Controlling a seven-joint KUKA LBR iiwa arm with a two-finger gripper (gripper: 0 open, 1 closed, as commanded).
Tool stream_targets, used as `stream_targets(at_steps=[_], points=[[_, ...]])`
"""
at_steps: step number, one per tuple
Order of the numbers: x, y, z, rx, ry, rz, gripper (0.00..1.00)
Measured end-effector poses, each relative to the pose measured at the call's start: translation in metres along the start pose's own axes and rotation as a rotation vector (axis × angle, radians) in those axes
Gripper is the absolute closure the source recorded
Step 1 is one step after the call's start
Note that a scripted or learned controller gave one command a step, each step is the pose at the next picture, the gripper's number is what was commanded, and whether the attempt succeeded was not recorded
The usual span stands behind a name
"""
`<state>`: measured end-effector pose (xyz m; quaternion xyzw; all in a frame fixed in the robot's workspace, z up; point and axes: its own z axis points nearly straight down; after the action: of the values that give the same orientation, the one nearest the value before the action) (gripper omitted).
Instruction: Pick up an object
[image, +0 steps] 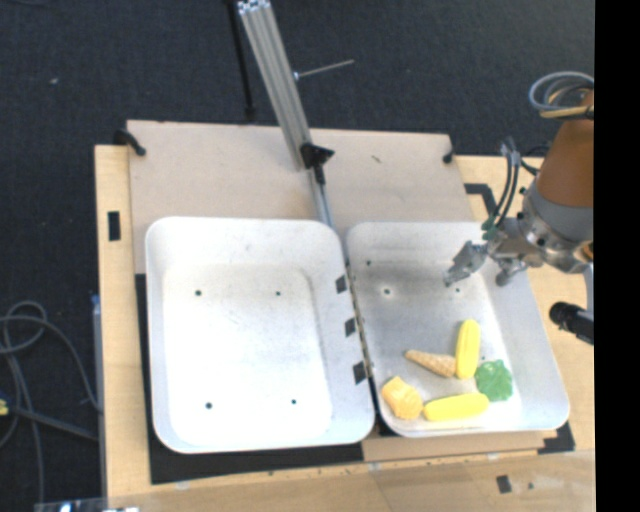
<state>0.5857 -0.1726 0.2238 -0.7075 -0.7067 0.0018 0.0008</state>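
the desk (115, 300) is pale wood with a beige board laid on top, standing on dark carpet with loose cables at the far left. the left bin (250, 335) is white and scuffed with grey specks. a metal pole (285, 100) slants from the top of the view down to the seam between the two bins. the right bin (400, 290) holds all the toys, bunched in its near corner: a yellow block (402, 398) at the near left, a tan cone (431, 361) lying flat just above it, a yellow piece (455, 406) lying along the near wall, a second yellow piece (467, 348) upright beside the cone's wide end, and a green toy (494, 380) just right of them. the hand (484, 263) hangs over the far right part of this bin, well apart from the toys, its two fingers spread and nothing between them. the orange band (568, 165) shows on the arm at the right.
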Motion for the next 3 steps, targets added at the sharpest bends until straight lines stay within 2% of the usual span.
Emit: stream_targets(at_steps=[1, 2, 3], points=[[0.007, 0.001, 0.06, 0.001, 0.001, 0.002, 0.0], [-0.001, -0.003, 0.12, 0.001, 0.0, 0.001, 0.0], [-0.002, -0.001, 0.105, -0.009, 0.0, 0.007, 1.0]])
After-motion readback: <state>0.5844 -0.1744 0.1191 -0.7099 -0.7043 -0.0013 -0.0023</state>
